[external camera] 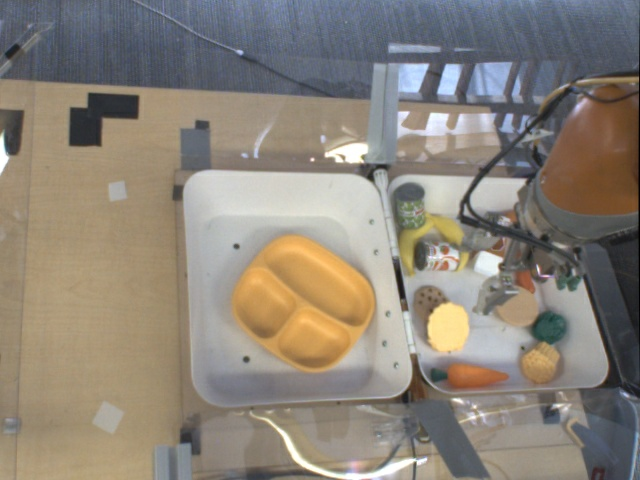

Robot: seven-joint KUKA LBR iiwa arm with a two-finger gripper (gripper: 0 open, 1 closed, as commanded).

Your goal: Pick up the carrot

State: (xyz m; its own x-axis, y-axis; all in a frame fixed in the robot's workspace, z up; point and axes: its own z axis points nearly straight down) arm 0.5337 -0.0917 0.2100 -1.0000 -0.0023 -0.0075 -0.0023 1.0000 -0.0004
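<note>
The carrot is orange with a green tip at its left end and lies flat along the front wall of the right bin. My gripper hangs over the middle of that bin, above and slightly right of the carrot and well apart from it. Its fingers point down next to a round tan piece. The arm's orange band covers the bin's back right corner.
The right bin also holds a green can, a banana, a small red-labelled can, a brown cookie, a yellow round piece, a dark green piece and a yellow corn-like piece. The left bin holds a yellow divided plate.
</note>
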